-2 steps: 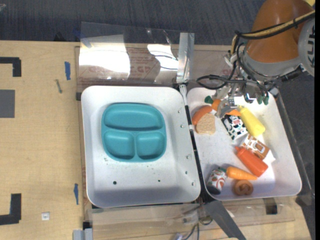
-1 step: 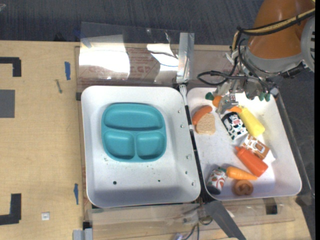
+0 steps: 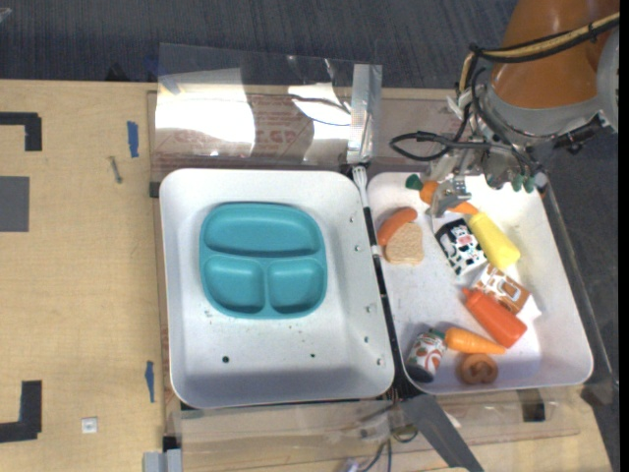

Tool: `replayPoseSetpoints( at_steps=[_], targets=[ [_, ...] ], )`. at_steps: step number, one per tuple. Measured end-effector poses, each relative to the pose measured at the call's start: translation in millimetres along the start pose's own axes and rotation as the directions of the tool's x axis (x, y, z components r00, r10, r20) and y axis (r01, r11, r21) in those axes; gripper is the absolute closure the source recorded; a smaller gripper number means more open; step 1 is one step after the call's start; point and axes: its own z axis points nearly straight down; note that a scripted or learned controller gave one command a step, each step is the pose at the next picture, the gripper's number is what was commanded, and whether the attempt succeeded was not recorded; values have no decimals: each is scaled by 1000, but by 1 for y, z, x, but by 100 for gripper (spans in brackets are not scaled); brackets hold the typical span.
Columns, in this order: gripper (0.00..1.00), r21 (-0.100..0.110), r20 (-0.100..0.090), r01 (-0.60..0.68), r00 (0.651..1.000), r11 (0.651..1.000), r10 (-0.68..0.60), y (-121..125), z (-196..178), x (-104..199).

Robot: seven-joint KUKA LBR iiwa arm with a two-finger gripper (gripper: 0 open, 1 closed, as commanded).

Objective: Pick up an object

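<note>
The right bin holds several toy foods. A bread slice with an orange top lies at its left. A black-and-white cow-patterned item and a yellow banana-like piece lie side by side in the middle. Lower down are an orange bottle, a carrot, a small can and a brown ring. My gripper hangs over the bin's far left part, just above the cow-patterned item. A small orange piece sits right beside it.
The left bin carries a teal divided plate. A clear plastic sheet stands behind the bins. The arm's orange band and its cables crowd the upper right. Wooden bench surface spreads to the left.
</note>
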Motion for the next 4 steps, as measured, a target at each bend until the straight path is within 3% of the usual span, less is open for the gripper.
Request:
replayPoseSetpoints(
  at_steps=[1, 2, 3, 4],
  targets=[
    [100, -5, -22, 115, 993, 993, -115, 19, -15, -38],
    [100, -9, -18, 338, 941, 941, -338, 19, -22, -39],
    [100, -14, -26, 393, 919, 920, -393, -4, 0, -37],
    [100, -10, -13, 392, 920, 920, -393, -3, -14, -40]
  ],
)
